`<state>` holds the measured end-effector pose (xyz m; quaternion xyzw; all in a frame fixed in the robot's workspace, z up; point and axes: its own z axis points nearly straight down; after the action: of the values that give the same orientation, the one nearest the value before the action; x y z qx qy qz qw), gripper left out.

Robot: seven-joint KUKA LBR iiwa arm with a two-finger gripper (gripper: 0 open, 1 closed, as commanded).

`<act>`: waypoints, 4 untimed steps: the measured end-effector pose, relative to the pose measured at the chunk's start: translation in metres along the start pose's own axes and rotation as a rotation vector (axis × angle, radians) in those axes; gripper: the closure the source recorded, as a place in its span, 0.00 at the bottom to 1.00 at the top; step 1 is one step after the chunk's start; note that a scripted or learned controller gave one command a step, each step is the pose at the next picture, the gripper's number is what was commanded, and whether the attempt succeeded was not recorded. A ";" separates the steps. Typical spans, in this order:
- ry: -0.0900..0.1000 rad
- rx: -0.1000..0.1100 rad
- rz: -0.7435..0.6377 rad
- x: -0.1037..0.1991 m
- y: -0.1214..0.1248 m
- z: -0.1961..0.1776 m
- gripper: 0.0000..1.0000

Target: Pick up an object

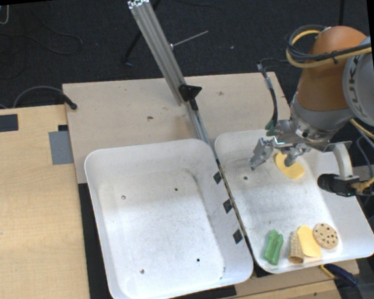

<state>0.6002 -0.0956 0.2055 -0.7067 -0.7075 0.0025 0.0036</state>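
Over the right bin, at its 12 o'clock end: the pincer hangs low above the bin floor, its grey fingers spread apart with nothing between them.
Nearest thing: a pale yellow piece lies just beside the pincer at its 3 o'clock, partly hidden under the wrist; it looks like a small toy food piece, but its exact kind cannot be told.
Likely handling: probably light, stiff plastic with a smooth skin, so it may slide on the white floor or squirt out of a pinch; taking it across its narrow width, near the middle, seems safest.
Right bin: at its 6 o'clock end sit four toys in a row, namely a green pod-shaped piece, a tan cone, a yellow wedge touching the cone, and a spotted cookie touching the wedge.
Row handling: all seem small, light and rigid; the green piece stands a little apart, so it offers free sides, while the other three crowd each other and the bin wall.
Left bin: bare white floor with dark specks.
Table: tan board bearing both bins, with a slanted metal rail at 12 o'clock.
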 end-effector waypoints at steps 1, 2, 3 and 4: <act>-0.001 -0.006 0.002 -0.001 0.001 -0.003 0.00; -0.001 -0.001 0.002 0.001 -0.001 0.040 0.00; 0.000 0.002 0.002 -0.001 -0.006 0.104 0.00; -0.001 -0.006 0.005 -0.001 -0.006 0.114 0.00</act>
<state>0.5931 -0.0964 0.0919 -0.7085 -0.7057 0.0008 0.0010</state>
